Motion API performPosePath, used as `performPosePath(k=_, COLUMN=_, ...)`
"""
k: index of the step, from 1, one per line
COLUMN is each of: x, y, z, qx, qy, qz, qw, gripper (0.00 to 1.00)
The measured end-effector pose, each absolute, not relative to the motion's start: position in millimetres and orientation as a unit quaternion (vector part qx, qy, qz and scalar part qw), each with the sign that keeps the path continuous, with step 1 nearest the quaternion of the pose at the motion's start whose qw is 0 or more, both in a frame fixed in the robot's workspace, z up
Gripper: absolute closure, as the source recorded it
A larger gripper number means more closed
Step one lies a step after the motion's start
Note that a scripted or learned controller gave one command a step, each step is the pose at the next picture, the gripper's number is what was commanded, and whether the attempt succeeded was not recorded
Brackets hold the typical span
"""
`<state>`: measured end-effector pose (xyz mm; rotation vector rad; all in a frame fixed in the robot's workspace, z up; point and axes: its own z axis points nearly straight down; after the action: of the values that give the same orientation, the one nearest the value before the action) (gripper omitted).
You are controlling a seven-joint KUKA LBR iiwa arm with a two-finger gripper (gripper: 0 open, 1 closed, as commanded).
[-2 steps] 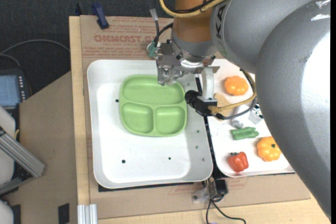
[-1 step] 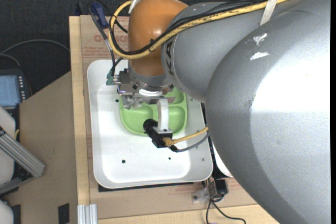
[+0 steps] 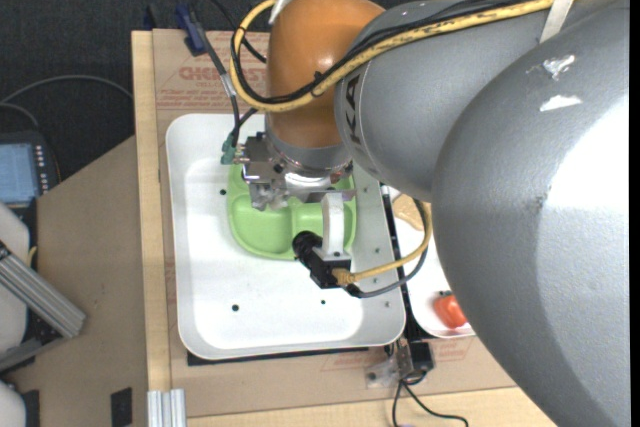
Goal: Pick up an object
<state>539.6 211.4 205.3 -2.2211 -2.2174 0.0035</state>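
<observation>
We've got a light green rounded object (image 3: 258,223) sitting in the left bin (image 3: 200,245), towards its far-right part, half hidden under the wrist.

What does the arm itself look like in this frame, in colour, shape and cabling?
The arm is bulky, rounded and glossy grey, with a smooth orange dome-shaped band above the wrist. Yellow and black cables loop around the orange section and run along the grey link. A metallic wrist assembly with a black connector sits below.
</observation>
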Motion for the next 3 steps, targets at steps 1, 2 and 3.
performPosePath(k=1, x=649.7, y=196, z=343, qx=-0.707, qy=-0.707, qz=-0.0091, qw=-0.007, gripper=1.00)
performPosePath(k=2, x=634.4, y=200, z=243, qx=-0.707, qy=-0.707, qz=0.0049, qw=0.003, gripper=1.00)
performPosePath(k=3, x=529.4, y=227, z=231, qx=-0.705, qy=-0.709, qz=0.0040, qw=0.004, gripper=1.00)
